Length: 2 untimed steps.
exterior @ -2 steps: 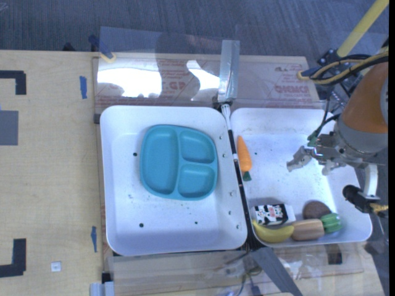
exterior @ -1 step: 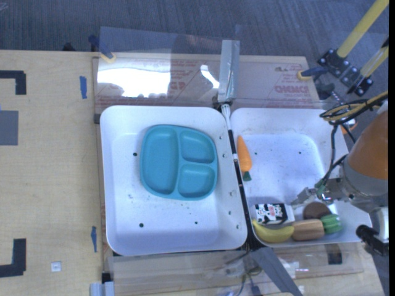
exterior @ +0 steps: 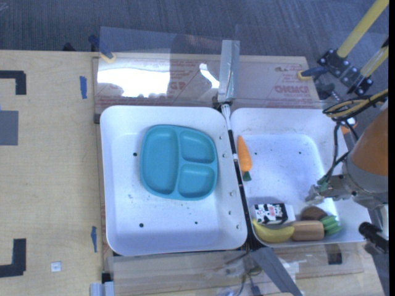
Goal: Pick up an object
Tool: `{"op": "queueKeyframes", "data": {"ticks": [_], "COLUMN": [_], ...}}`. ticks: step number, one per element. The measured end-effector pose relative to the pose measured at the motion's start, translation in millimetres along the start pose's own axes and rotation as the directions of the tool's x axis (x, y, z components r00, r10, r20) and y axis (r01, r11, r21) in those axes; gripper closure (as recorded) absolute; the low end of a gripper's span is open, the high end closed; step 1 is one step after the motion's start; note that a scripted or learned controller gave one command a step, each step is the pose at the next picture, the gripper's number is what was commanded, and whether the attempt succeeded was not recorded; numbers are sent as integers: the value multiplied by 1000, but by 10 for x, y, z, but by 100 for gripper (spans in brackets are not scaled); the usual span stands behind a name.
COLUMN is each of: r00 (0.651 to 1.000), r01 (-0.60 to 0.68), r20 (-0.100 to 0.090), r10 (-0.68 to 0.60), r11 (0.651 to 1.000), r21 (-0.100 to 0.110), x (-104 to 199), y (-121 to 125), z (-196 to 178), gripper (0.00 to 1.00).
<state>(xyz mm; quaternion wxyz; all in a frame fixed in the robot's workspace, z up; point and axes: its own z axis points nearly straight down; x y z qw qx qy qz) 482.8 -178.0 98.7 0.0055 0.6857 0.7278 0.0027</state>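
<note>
From where I stand, the arm leans in over the right edge of the right bin, its gripper hanging low above the bin's lower right part. I cannot tell how the claw is set, since the wrist and cables crowd it from this angle, and nothing shows in its grasp.

The things it could take all lie in that same bin. A carrot rests against the left wall, well apart from the claw. Along the near wall sit a small black-and-white packet, a banana, a tan block like a bread roll, a dark brown lump and something green (too small to name). The brown lump and the roll are nearest the claw, just below it.

The left bin carries a blue divided plate.

I judge this the approach step: the claw is over the cluster, the pick not yet made. The next move calls for a clean descent onto one item, and the pieces lie tight together against the wall, so a finger could land on a neighbour.
</note>
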Motion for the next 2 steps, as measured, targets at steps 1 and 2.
{"op": "queueKeyframes", "data": {"ticks": [1, 2], "r00": [1000, 998], "r01": [0, 66], "r20": [0, 0], "r10": [0, -66], "r11": [1000, 998], "r21": [2, 4], "x": [1, 428], "y": [-5, 11], "z": [7, 108], "gripper": [0, 0]}}
